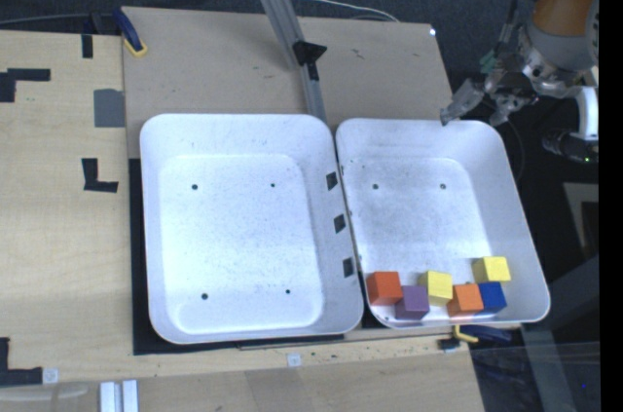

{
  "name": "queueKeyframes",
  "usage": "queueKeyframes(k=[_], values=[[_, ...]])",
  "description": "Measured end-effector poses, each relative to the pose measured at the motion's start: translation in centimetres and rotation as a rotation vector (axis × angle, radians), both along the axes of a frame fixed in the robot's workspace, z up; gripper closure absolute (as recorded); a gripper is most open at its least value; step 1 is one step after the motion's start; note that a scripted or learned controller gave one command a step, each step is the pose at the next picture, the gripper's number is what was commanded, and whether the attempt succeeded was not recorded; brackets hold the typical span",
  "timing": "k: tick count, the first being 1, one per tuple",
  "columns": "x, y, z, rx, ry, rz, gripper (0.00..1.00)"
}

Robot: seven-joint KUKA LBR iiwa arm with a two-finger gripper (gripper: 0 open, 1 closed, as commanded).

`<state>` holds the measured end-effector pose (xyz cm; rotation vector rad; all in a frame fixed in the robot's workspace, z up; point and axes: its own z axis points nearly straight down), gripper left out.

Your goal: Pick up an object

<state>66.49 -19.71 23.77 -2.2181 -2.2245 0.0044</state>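
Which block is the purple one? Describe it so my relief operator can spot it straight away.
Start at the right bin and go to its near edge, where six blocks cluster. The purple block sits second from the left, low in the row, between an orange block and a yellow block. It is the only purple one.

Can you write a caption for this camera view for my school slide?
Robot gripper hovers above the far rim of the right bin, where colored blocks sit along the near edge.
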Motion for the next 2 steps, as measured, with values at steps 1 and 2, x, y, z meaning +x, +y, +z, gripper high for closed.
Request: queueKeyframes(k=[1, 2], values=[[1.1, 7.0, -10.4, 0.004, 0.007, 0.003, 0.00], [1.4, 2.9, -15.0, 0.004, 0.008, -0.005, 0.00]])
